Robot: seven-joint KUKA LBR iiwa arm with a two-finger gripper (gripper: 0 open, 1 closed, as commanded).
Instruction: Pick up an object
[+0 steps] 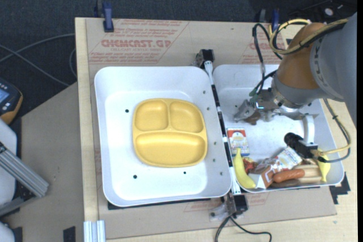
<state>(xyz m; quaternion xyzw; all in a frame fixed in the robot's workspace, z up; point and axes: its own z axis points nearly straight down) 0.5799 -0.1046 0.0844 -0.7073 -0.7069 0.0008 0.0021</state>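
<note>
End effector (pixel 248 111), finger state indeterminable, low in the right bin (pixel 238 79) at centre-right of frame; banana (pixel 243 170) and hot dog (pixel 288 175) lie ungrasped at lower right, pickup pending.

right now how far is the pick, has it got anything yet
Done: the gripper is down in the right bin. In hand: nothing visibly between its fingers. Left: the whole pick; the banana, small carton and hot dog lie along the bin's near side. The yellow divided plate sits in the left bin.
</note>
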